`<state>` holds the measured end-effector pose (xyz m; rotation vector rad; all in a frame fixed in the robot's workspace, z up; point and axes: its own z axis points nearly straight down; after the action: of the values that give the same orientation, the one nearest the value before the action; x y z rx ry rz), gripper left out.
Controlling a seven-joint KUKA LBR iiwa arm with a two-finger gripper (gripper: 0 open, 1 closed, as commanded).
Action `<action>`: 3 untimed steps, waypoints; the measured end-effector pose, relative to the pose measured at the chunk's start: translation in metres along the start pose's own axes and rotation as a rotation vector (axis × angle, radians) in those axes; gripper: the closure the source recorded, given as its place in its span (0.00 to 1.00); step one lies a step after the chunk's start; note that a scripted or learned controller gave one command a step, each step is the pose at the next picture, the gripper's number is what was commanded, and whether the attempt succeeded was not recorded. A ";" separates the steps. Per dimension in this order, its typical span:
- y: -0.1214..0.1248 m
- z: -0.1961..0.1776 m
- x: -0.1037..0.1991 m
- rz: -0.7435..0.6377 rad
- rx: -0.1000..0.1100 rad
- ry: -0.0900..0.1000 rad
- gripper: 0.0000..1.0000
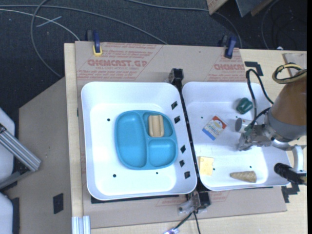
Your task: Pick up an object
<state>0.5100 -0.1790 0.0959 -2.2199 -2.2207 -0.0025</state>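
Gripper (245, 143): we see it low in the right bin (229, 182), near that bin's right side; we cannot tell how the tool is set, and we see no object in it.
Objects, right bin: a small printed packet (214, 127) left of the gripper, a teal piece (243, 104) toward the far side, a yellow block (205, 165) by the near left corner, a tan cone (243, 176) lying near the front wall.
Left bin (97, 174): a blue divided plate (144, 140), with a tan block (155, 126) in its far right compartment.
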 end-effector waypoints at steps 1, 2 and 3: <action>-0.001 -0.043 -0.003 0.000 -0.004 -0.003 1.00; 0.003 -0.089 -0.009 0.000 -0.006 -0.005 1.00; 0.005 -0.144 -0.009 -0.001 -0.007 -0.005 1.00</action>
<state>0.5146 -0.1888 0.2394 -2.2249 -2.2279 -0.0055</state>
